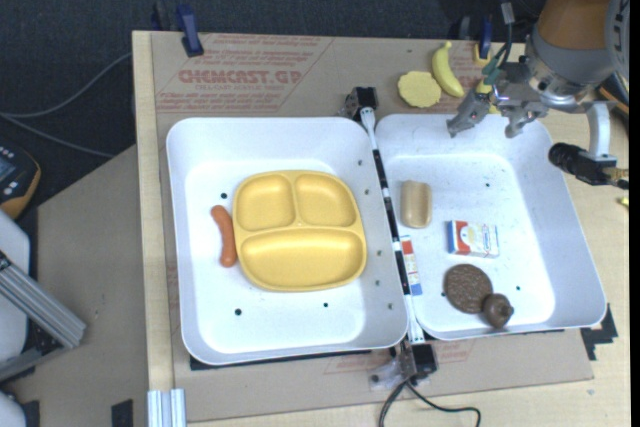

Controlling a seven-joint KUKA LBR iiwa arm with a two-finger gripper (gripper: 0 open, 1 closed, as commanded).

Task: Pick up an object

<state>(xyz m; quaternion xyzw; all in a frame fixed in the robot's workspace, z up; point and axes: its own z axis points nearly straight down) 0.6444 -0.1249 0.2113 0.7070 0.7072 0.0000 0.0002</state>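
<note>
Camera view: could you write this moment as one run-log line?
gripper: open, above right bin's far edge, holding nothing | right bin: bread, carton, cookie | left bin: yellow tray, sausage

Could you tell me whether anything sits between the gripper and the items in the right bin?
Nothing visible does. The gripper hangs open over the right bin's far edge; the tan block, carton and cookie lie uncovered below.

Glossy yellow plastic tray [298,230] in smooth white bin [200,155].

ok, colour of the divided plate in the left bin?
Yellow. The divided plate shows plainly in the camera view, with an orange sausage beside it.
</note>
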